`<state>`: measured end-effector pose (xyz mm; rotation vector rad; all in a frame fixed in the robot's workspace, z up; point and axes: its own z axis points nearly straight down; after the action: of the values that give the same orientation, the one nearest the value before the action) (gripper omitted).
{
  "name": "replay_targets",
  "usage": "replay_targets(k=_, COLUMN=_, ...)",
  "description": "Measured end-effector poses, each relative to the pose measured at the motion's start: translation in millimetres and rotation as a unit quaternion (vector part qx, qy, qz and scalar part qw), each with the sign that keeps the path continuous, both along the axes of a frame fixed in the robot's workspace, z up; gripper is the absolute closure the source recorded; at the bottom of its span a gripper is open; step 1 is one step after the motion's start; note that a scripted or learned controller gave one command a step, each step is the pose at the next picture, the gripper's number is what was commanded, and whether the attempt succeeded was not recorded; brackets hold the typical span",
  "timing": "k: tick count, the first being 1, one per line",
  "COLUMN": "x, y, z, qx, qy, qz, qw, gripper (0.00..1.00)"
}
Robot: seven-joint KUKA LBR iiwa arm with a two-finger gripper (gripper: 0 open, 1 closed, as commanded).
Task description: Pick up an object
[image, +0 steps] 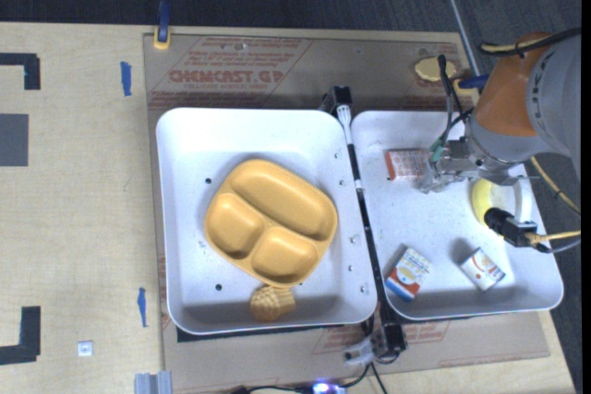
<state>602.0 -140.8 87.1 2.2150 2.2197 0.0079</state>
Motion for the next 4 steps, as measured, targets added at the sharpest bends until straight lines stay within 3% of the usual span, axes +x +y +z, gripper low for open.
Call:
replay_targets(k=1, x=56, y=-75, z=42, qx=-0.0010, qy=0.002, qz=-0.001, qw=1.0000, gripper=1.00)
replay_targets(k=2, x=56, y=-74, z=42, qx=-0.0004, qy=0.003, qz=0.000, qw=1.0000, gripper=0.00)
replay_targets(k=3, x=28, y=10, z=3, qx=0.0003, qy=0.000, qz=0.000, qw=1.0000, gripper=0.00)
replay_targets(k=4, x=30, y=11, z=15, qx=0.0002, qy=-0.003, qz=0.001, qw=1.0000, gripper=1.00)
